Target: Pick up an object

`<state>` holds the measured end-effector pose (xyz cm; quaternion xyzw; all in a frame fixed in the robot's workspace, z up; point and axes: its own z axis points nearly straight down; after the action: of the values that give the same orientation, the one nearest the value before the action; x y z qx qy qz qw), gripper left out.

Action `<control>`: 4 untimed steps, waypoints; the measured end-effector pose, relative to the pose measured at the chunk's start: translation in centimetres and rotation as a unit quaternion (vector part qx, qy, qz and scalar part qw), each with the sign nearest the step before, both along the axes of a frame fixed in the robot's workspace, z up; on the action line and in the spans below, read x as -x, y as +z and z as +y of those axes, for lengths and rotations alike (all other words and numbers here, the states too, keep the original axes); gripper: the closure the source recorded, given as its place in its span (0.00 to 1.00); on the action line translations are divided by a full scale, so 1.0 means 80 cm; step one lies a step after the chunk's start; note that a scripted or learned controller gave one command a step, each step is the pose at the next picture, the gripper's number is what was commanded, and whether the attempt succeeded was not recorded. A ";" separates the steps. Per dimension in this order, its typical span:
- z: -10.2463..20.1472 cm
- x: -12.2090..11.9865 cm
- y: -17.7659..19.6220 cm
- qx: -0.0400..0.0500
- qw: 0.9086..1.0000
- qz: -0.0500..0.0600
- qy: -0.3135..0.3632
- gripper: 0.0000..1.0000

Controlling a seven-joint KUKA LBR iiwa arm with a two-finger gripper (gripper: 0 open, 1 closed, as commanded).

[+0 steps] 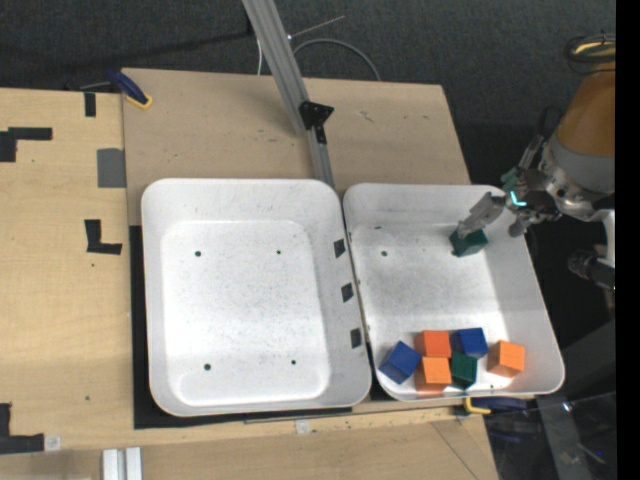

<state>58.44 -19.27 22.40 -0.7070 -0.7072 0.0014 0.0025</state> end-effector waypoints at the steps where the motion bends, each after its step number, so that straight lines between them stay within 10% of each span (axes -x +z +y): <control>1: 0.000 -0.001 0.003 0.001 1.000 -0.002 0.001 0.00; 4: 0.003 0.003 -0.169 0.001 1.000 0.000 0.001 0.00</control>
<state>58.22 -19.00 8.86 -0.7066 -0.7076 0.0020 0.0019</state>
